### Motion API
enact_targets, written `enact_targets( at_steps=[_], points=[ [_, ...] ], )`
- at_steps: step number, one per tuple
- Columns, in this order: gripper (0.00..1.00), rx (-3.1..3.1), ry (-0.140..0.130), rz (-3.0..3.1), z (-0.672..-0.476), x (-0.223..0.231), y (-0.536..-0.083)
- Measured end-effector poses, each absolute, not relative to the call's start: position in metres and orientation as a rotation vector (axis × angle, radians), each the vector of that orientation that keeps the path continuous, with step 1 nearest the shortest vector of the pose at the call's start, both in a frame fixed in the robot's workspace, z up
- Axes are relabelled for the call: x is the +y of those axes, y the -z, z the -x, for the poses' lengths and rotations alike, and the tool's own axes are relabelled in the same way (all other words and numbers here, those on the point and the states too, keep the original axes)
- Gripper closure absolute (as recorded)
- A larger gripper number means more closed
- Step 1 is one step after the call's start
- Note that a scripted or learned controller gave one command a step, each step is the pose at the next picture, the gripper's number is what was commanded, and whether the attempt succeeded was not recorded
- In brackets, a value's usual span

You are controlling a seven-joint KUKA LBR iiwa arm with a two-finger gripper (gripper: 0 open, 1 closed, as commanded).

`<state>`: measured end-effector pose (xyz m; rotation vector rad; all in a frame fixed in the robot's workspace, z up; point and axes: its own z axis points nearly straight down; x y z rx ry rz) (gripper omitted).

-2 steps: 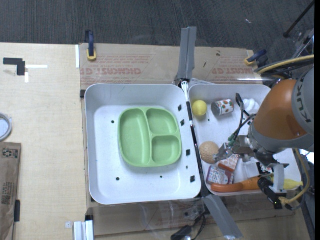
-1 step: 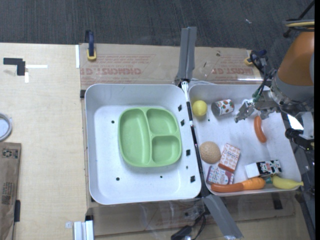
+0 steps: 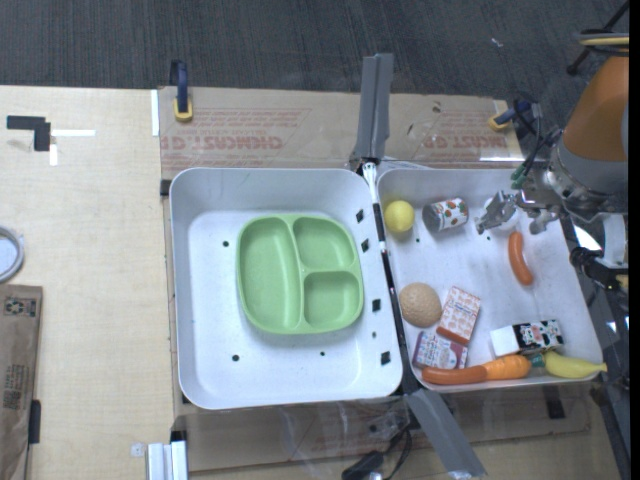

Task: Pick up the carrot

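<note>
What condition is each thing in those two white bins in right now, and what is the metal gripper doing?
Carrot: lying flat at the right bin's front edge, untouched.
Gripper: over the bin's far right area, apart from the carrot.
Green plate: in the left bin, nothing in its compartments.
Sausage: lying flat.
Lemon: resting by the divider.
Small can: on its side.
Banana: lying at the front right corner.

Carrot point(image 3: 478, 372) along right bin's point(image 3: 480, 268) front wall
</note>
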<state>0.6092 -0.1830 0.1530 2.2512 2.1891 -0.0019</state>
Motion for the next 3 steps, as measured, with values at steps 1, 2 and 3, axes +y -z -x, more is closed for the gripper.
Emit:
enact_targets(
  at_steps=[1, 2, 3],
  points=[
    [0.0, 2.212, 0.002, -2.234, -0.545, -0.139, -0.091],
    [0.0, 2.309, 0.003, -2.129, -0.557, -0.196, -0.218],
    [0.0, 2.479, -0.001, -1.931, -0.515, -0.157, -0.101]
  ],
)
